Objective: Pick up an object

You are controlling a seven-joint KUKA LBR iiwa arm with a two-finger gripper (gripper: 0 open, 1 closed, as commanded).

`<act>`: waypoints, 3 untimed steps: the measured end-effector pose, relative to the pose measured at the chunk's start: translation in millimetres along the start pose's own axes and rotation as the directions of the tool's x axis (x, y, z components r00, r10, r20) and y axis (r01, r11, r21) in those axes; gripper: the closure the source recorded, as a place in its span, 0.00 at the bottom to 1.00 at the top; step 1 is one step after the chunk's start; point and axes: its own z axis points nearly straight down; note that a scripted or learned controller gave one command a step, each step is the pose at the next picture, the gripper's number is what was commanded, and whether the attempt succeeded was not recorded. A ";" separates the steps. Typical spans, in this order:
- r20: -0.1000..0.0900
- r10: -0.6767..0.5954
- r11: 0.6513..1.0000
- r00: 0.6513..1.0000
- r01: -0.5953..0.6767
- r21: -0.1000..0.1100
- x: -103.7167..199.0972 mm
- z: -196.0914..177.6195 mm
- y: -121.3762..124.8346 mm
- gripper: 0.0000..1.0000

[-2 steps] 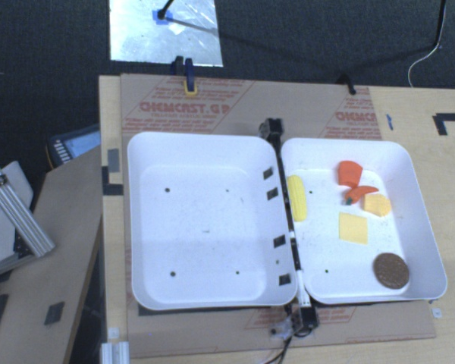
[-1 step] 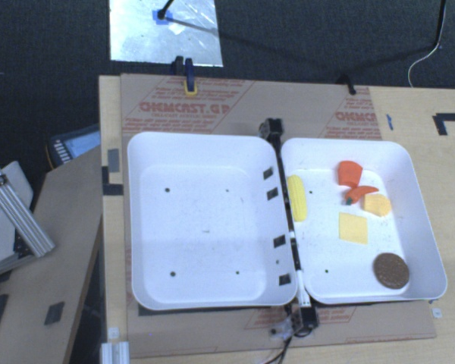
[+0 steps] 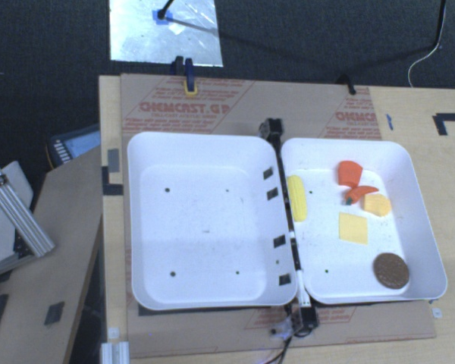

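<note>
Two white bins sit side by side on a cardboard sheet (image 3: 235,101) printed with red lettering, seen from above at a slant. The left bin (image 3: 140,203) shows a bare white floor marked with a few small dark dots. All the loose pieces lie in the right bin (image 3: 421,226). A yellow cob (image 3: 296,197) lies lengthwise just beside that bin's left wall, pointing near to far. Toward the far right of the bin floor, an orange piece (image 3: 349,173) sits just beyond a smaller orange stick (image 3: 356,195), the two close enough that it is hard to tell whether they touch. A yellow-orange wedge (image 3: 378,205) rests just right of the stick. Nearer the camera, a flat yellow square (image 3: 354,228) lies alone in the middle of the floor, apart from the cob and the wedge. A brown disc (image 3: 391,270) lies in the near right corner, close to the rim. Black clips (image 3: 272,194) line the seam where the two bins meet, and a bundle of wires (image 3: 296,326) hangs at its near end. At the sheet's far edge a blue and yellow clamp (image 3: 188,74) grips the cardboard, and beyond it a silvery plate (image 3: 165,20) lies on dark carpet (image 3: 45,36) with a spot of blue tape (image 3: 161,15) where a dark cable meets it. An aluminium rail (image 3: 15,211) slants in at the left.
</note>
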 end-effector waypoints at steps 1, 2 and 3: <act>0.000 0.000 1.000 1.000 0.000 0.000 0.0 0.0 0.0 1.00; 0.000 0.000 1.000 1.000 0.000 0.000 0.0 0.0 0.0 1.00; 0.000 0.000 1.000 1.000 0.000 0.000 0.0 0.0 0.0 1.00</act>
